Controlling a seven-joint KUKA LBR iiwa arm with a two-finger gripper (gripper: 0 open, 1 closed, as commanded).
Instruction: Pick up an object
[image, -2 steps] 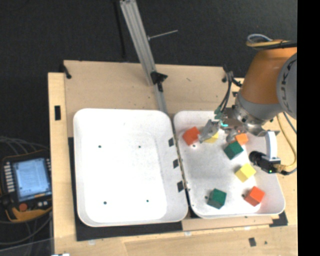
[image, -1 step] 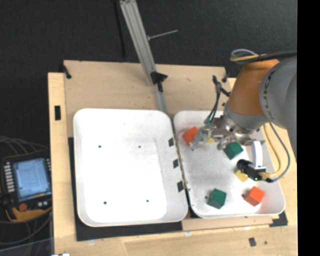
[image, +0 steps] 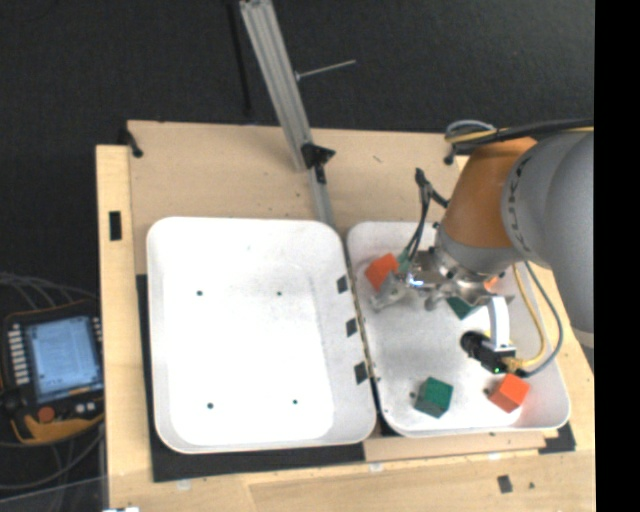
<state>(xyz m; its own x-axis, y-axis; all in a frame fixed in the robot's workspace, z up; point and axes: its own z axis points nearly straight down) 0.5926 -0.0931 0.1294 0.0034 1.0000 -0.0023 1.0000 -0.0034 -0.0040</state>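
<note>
The grey arm with its orange band reaches over the right bin (image: 400, 340), and my gripper (image: 412, 284) hangs low over the bin's upper left part. An orange block (image: 380, 270) sits right beside the gripper's left side, touching or nearly so. A green block (image: 433, 396) lies near the bin's front edge. A second orange block (image: 507, 392) lies at the front right corner. A dark green piece (image: 462, 308) peeks out from under the wrist. Nothing shows held between the fingers.
The left bin (image: 245, 330) lies beside the right one, split from it by a rim with black clips (image: 352, 325). A metal pole (image: 285, 95) slants in from the back. A teach pendant (image: 55, 360) sits off the bench's left.
</note>
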